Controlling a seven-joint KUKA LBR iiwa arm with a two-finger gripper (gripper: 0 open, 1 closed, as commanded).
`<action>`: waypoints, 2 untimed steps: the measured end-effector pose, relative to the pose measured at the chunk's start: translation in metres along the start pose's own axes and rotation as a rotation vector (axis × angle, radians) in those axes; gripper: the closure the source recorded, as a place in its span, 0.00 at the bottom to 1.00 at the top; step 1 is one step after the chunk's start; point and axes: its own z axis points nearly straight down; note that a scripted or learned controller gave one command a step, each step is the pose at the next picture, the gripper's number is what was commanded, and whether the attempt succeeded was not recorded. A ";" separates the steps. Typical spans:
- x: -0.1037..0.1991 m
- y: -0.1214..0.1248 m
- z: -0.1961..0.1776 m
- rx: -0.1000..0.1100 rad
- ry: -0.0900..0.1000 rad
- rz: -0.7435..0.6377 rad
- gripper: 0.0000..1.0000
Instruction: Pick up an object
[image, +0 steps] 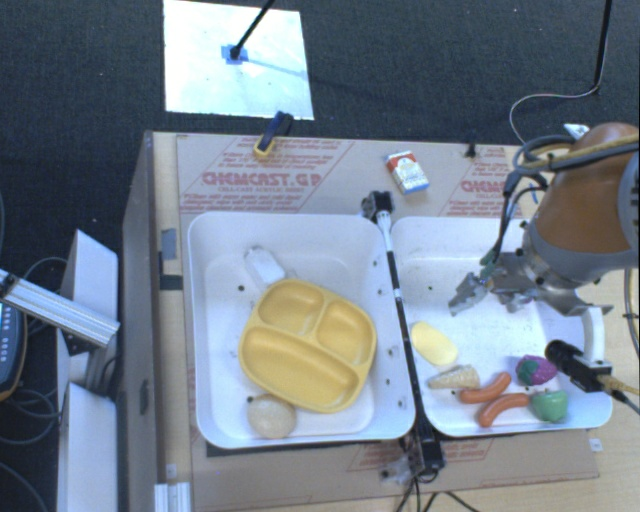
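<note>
Nothing sits in the pincer (470, 293) as far as I can see, and I can't tell how wide it's set. It hangs over bare floor in the right bin (440, 255). Food is bunched lower down: yellow piece (434, 343), wedge (455, 378), sausages (492, 397). Dropping here grabs air; crowding risks a slip.

A red and white carton (407, 172) lies on the bench at twelve o'clock, a yellow-tipped clip (271, 136) at eleven.
</note>
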 end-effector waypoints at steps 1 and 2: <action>-0.066 0.066 -0.130 -0.005 -0.003 0.003 0.00; -0.090 0.089 0.000 0.003 0.000 0.002 0.00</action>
